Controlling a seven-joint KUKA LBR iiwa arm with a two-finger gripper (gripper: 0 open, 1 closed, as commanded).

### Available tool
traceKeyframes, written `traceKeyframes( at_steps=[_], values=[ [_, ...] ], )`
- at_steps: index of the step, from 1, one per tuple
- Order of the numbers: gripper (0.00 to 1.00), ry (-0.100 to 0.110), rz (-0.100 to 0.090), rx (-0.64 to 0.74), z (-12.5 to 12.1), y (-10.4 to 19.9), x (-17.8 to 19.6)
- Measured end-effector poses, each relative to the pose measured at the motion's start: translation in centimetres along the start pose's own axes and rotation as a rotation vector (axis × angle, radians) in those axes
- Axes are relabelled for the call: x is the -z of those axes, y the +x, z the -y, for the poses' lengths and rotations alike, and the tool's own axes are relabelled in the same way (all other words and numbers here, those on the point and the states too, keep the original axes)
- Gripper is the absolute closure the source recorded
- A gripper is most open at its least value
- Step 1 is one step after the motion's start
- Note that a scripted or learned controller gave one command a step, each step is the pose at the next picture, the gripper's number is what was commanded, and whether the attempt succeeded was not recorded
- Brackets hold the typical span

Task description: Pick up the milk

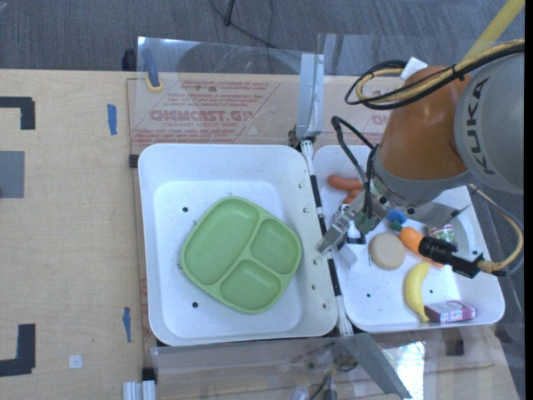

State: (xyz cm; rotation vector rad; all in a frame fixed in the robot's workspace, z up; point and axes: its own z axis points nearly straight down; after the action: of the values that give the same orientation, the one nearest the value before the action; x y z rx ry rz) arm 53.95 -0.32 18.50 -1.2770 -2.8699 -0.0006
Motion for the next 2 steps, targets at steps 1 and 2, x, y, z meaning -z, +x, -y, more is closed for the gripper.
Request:
traceKeyframes(
  at_steps=[1, 2],
  values=[
    [1.0, -0.004, 0.003, -0.001, -0.1, -0.1, 1.0],
    [1.0, -0.003, 0.005, -0.178, 0.5, -5.0, 5.9]
  ],
)
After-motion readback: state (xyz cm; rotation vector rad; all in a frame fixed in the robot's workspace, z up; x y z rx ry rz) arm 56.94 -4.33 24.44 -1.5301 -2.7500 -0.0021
